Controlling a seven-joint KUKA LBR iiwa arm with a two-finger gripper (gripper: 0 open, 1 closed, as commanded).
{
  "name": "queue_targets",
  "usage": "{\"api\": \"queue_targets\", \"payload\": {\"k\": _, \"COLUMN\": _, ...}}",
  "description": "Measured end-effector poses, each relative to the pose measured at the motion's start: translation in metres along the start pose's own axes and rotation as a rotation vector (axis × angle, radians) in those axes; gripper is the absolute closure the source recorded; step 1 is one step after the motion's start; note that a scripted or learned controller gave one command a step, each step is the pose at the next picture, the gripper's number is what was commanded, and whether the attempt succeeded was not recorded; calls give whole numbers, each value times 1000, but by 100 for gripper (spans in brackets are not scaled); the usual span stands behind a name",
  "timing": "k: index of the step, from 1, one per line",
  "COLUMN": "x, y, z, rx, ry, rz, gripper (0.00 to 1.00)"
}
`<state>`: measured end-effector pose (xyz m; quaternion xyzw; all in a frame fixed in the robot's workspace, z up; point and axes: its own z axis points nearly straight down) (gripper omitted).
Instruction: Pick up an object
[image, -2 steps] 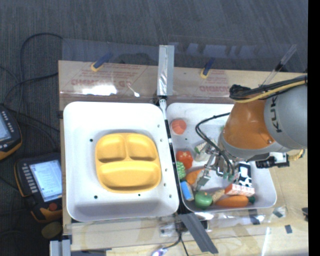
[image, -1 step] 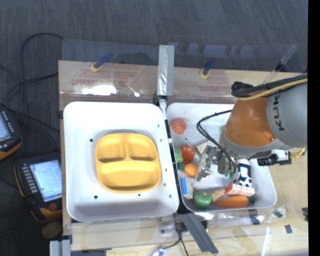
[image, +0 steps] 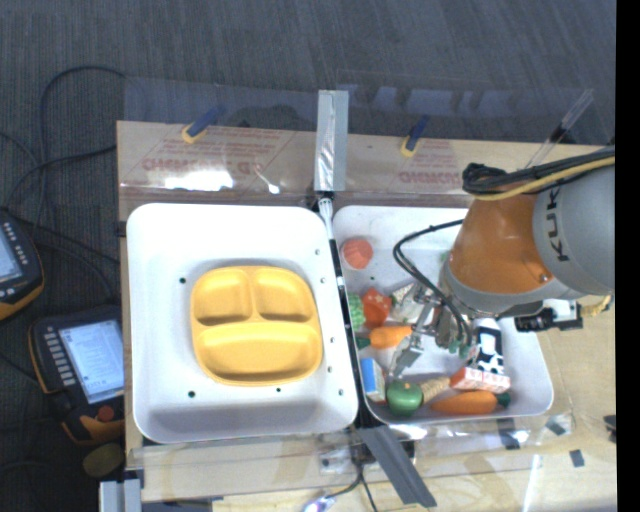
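Inside right bin (image: 540, 395), tool (image: 420, 345) hangs over clutter; grip state cannot be judged. Green ball (image: 404, 398) at 6 o'clock, nearest target.

The grey arm's two-finger metal gripper (image: 418, 338) hung low inside the right shallow white bin (image: 530, 395), among small toy foods. Just left of it lay an orange carrot-like piece (image: 388, 337); a green round toy (image: 404, 398) sat below it. Well to its left — in the left white bin (image: 160, 300) — rested a yellow divided plastic tray (image: 257, 323).
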<state>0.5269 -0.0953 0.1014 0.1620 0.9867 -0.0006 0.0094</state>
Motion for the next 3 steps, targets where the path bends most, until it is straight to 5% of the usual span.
{"api": "queue_targets", "payload": {"k": 1, "x": -18, "y": 8, "z": 11, "rx": 0, "ry": 11, "rz": 109, "gripper": 0}}
{"api": "queue_targets", "payload": {"k": 2, "x": -20, "y": 10, "z": 1, "rx": -1, "ry": 5, "rz": 108, "gripper": 100}}
{"api": "queue_targets", "payload": {"k": 3, "x": -21, "y": 59, "z": -83, "rx": 3, "ry": 15, "rz": 50, "gripper": 100}}
